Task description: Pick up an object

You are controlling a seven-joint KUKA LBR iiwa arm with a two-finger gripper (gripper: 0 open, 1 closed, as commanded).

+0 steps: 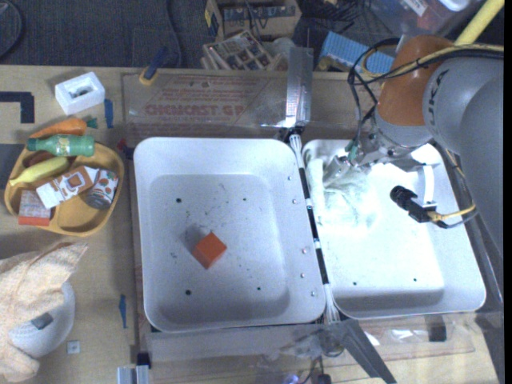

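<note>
An orange block (210, 250) lies on the floor of the left bin (160, 174), a little below and left of that bin's middle, turned so that one corner points toward the lower edge of the view. It sits well apart from the gripper (350, 160), far to the gripper's left and lower in the view, across the seam where the two bins meet. A small grey patch lies just beside the block on its upper left, and dark specks dot the bin floor around it.

The gripper is down in the upper left corner of the right bin (416, 286), close to the wall that divides the bins. It hangs over a pale, crumpled whitish object (342, 189) that blends with the bright bin floor; whether they touch cannot be told. The glare there hides the gripper's tips, so its state cannot be told either.

Above and to the right of the gripper rises the arm (472, 102), grey with an orange band (410, 86) over the wrist. A black cable fitting (408, 202) with a yellow-marked lead lies below and right of the gripper, over the right bin.

Far to the gripper's left, past the left bin, a yellow bowl (72, 224) holds a green bottle (64, 145), a banana (36, 170) and small packets. A white box (80, 92) rests above it, and a pale orange cloth (36, 282) lies below it.
</note>
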